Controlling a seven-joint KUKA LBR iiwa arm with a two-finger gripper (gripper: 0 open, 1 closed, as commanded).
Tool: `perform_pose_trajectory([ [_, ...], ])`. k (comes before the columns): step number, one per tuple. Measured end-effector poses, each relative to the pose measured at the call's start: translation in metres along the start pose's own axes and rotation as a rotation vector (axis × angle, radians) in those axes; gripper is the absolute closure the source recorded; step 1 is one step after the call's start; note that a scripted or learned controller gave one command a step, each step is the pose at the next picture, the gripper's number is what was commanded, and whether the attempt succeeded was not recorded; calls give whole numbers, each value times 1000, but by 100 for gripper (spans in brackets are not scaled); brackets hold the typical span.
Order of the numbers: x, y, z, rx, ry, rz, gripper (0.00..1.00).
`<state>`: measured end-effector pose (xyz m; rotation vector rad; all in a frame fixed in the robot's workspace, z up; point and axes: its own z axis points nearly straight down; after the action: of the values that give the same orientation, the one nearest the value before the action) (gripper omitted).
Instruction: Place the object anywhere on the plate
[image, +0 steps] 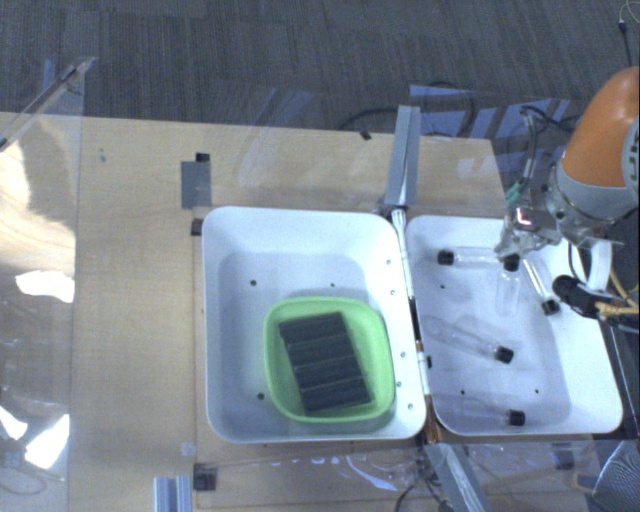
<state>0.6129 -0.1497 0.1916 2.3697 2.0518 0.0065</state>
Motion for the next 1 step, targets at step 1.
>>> perform_pose_trajectory([
  [1,47,-63,-44,1,2,-138,100],
])
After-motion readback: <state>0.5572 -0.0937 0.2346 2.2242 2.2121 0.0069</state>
